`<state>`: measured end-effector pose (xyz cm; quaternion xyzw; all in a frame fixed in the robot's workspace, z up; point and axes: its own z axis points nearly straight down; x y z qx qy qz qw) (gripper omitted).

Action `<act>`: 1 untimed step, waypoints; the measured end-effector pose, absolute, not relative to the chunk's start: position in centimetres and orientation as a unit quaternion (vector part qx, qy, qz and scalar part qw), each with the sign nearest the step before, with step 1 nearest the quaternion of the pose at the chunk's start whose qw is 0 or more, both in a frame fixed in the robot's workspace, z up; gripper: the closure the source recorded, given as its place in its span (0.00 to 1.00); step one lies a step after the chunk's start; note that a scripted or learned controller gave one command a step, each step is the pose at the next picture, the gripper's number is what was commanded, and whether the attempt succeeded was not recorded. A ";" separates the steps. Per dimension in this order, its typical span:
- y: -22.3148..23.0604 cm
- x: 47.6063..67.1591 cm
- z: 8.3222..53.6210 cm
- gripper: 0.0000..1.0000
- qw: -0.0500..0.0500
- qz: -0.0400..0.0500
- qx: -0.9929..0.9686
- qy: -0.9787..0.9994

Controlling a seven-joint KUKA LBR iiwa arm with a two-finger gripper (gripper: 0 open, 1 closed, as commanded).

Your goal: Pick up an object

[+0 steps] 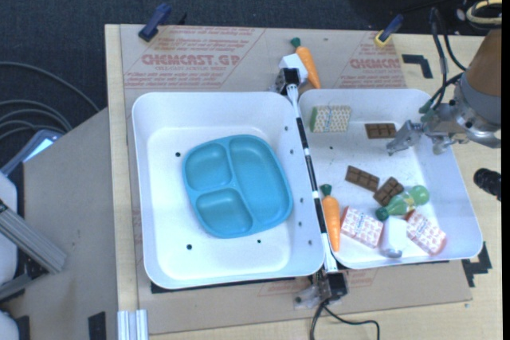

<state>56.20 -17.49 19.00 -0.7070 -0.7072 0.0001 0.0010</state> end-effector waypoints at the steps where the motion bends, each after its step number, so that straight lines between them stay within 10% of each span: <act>1: -11.0 51.5 14.1 0.00 0.001 0.000 -0.707 -0.707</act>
